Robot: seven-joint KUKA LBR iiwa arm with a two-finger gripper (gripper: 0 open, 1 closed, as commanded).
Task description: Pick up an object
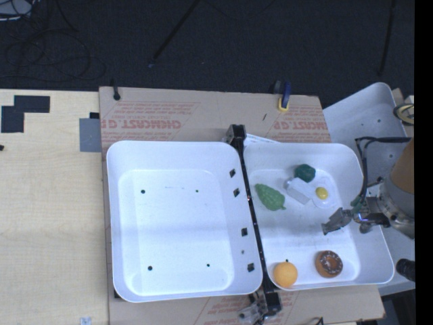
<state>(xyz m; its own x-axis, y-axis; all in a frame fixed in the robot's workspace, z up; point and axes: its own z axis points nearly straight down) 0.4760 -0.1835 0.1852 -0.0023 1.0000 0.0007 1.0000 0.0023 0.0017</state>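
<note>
My tool (336,220) hovers in approach, jaw state indiscernible. Next move: descend onto the doughnut (329,263) just below it, then close.

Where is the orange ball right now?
The orange ball lies in the right bin, in its near-left corner by the divider, just left of the brown doughnut.

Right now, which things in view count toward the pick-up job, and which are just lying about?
Job:
grey metal claw
round orange fruit
brown ring doughnut
leafy green toy
dark green lump
white fried egg toy

Lying about:
left shallow white bin
yellow clamp
</note>
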